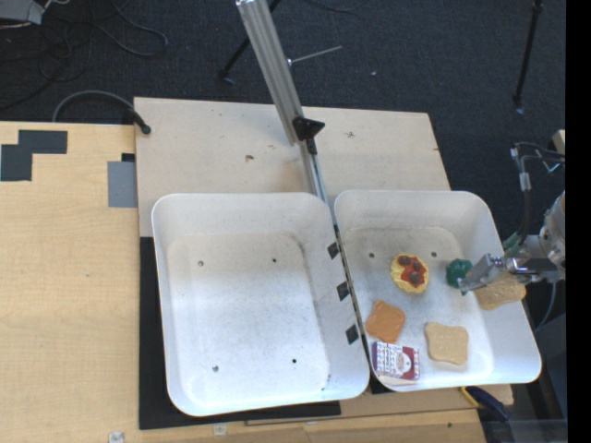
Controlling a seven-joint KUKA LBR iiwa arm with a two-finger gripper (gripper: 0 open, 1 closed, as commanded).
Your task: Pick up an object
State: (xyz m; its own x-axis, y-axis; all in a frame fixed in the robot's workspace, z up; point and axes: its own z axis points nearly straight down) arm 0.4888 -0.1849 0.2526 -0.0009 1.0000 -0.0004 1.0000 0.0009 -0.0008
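Where the right bin (480,212) walls rise, the claw (477,278) hovers by a green object (458,270) — grip state unclear.

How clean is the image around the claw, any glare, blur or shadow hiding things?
Camera view: even light, white bins slightly washed out but not glaring; the claw at the right bin's right wall is small and soft, its tips unclear beside the green object; the other items show only faint shadows.
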